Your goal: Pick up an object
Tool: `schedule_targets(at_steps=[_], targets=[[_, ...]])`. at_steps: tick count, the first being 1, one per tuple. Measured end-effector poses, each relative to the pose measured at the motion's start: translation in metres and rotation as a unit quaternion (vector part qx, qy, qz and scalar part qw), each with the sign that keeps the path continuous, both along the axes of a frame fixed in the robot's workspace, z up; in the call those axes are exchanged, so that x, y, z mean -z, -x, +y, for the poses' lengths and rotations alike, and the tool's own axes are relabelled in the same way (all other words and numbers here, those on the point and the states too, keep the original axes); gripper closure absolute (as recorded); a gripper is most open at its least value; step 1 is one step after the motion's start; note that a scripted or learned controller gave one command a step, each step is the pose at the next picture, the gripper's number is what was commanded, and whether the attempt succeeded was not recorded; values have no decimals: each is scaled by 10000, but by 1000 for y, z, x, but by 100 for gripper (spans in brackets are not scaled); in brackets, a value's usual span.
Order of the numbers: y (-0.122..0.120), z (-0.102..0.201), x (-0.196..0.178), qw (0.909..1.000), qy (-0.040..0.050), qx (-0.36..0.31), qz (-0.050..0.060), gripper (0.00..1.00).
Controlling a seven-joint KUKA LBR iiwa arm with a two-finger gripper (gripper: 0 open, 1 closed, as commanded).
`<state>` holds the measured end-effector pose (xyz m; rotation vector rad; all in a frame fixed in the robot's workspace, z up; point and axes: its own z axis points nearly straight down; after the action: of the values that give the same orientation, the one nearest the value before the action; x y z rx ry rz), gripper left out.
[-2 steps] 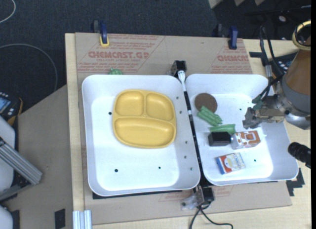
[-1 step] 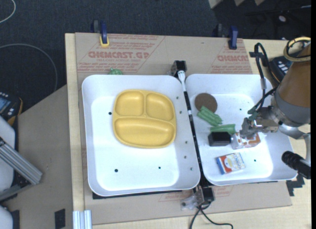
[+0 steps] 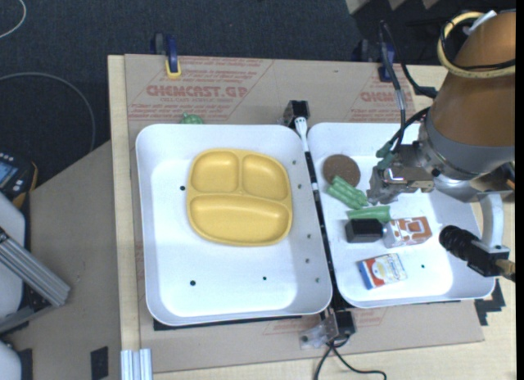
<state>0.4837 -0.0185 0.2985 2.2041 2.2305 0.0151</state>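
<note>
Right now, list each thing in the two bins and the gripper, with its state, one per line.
yellow divided plate: upright, lying flat in the left bin.
brown disc: flat in the right bin.
green object: lying at a slant, beside the disc.
black block: lying flat.
orange-and-white packet: lying flat.
blue-and-white packet: lying flat.
gripper: low over the right bin, by the green object.

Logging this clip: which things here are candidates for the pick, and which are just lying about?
In play, in the right bin with the pincer:
green object
brown disc
dark block
orange-and-white packet
blue-and-red packet

Lying about:
yellow divided tray in the left bin
blue clamp
</note>
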Motion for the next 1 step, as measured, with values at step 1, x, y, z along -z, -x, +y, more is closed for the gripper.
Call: schedule_targets(at_steps=[1], targets=[[1, -6, -6, 10000, 17, 53, 32, 100]])
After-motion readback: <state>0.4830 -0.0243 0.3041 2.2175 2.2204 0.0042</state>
